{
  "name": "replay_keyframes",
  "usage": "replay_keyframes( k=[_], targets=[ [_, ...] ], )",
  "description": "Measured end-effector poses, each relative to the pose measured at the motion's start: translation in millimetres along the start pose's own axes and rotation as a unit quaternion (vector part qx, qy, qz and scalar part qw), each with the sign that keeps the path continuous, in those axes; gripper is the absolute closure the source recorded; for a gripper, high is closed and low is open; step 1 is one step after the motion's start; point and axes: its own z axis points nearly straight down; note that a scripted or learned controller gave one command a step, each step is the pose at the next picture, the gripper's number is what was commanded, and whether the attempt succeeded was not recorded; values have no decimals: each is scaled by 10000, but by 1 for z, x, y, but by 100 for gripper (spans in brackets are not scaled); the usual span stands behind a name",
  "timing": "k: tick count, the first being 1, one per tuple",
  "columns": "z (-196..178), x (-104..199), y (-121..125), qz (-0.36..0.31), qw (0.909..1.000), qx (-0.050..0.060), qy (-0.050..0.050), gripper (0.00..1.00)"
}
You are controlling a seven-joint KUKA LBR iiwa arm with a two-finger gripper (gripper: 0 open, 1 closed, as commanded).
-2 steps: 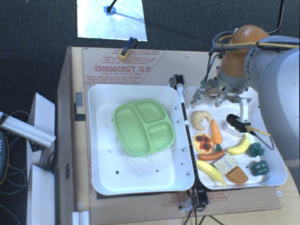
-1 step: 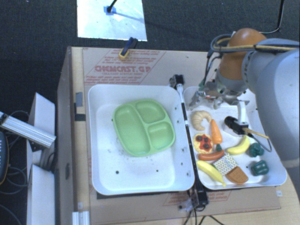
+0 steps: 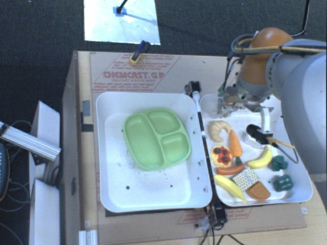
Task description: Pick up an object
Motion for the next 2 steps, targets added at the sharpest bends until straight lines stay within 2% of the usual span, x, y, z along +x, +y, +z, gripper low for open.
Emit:
replay_keyframes(
  k=[1, 2],
  targets=[
    [0, 0, 0, -2, 10000, 1, -2, 0],
    [11, -4, -1, 25, 10000, 14, 2, 0]
  ],
)
